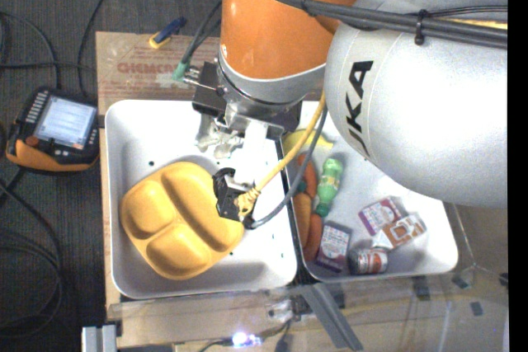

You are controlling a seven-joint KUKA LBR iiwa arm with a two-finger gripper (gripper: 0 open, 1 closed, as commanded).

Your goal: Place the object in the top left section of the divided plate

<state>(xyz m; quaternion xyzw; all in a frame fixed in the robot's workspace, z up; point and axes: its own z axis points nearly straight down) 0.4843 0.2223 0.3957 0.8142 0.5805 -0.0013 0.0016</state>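
Jaws [221,136] hanging over left bin's [115,177] far part, just beyond yellow divided plate [177,218]; apart or together, cannot tell. Object not identifiable. Right bin [450,255] holding carrot [307,206], green bottle [330,181], can [367,261], small packets.

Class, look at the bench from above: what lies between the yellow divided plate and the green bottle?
In the camera view, between the divided plate and the green bottle run a yellow cable, a dark cable and the two bins' adjoining rims.

camera view: fixed overhead | slanted down on both bins [280,272] | arm [412,78] looms close, right
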